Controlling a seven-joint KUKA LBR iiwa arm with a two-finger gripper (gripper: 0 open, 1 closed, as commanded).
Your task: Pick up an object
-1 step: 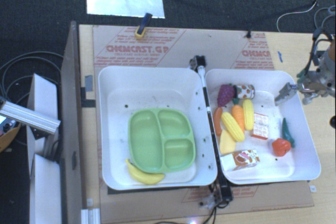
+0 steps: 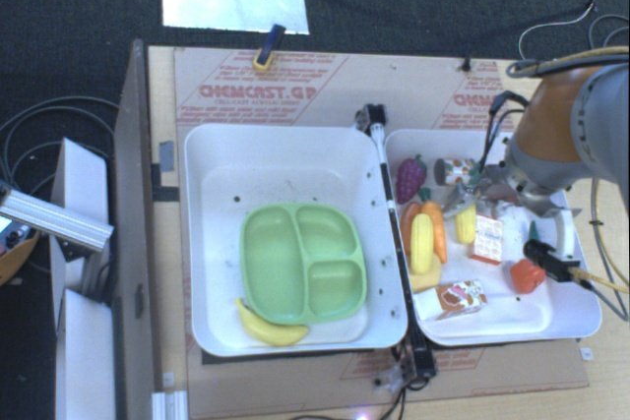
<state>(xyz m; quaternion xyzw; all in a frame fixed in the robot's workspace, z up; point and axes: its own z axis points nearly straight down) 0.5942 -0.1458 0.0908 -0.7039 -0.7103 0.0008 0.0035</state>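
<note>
The right bin (image 2: 581, 315) holds several toy foods: purple grapes (image 2: 410, 177), an orange carrot (image 2: 436, 226), a long yellow piece (image 2: 421, 243), a small can (image 2: 455, 170), a short yellow piece (image 2: 466, 225), a white and red carton (image 2: 487, 239), a red tomato (image 2: 527, 275) and a red and white packet (image 2: 461, 297). My gripper (image 2: 471, 197) reaches in from the right and hangs low over the bin's back middle, just above the short yellow piece and beside the can. Its tip is dark and partly hidden by the wrist.
The left bin (image 2: 212, 211) carries a green divided plate (image 2: 303, 261) and a yellow banana (image 2: 271, 327) at its front. A ridge (image 2: 389, 211) separates the two bins. Cables (image 2: 551, 34) trail behind the grey and orange arm (image 2: 566, 128) at the right.
</note>
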